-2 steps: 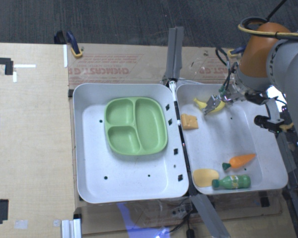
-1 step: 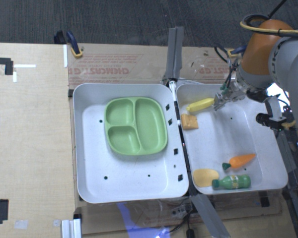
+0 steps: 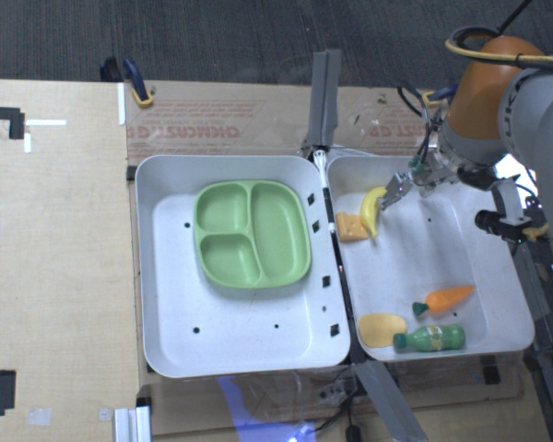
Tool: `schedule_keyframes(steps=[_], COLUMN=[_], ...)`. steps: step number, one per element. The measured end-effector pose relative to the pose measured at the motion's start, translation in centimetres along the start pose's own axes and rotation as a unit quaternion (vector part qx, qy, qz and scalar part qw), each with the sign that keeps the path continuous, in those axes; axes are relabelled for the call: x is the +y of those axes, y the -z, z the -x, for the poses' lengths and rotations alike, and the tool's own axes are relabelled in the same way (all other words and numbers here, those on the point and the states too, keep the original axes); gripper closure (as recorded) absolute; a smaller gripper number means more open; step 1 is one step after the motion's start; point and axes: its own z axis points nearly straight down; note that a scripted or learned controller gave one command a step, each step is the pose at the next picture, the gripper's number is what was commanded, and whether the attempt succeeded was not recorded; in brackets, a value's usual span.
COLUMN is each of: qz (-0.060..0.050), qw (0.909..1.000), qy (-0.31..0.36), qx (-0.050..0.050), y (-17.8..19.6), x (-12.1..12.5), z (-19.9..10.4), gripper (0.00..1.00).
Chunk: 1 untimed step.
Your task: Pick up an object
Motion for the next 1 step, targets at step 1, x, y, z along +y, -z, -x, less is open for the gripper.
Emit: schedule_keyframes(steps=[1], qz=[0.005], qw=[0.9987], qy=[0.051], qx=[-0.005], y=[-0.24], x=[-0.62], z=[-2.39], gripper=[0.0])
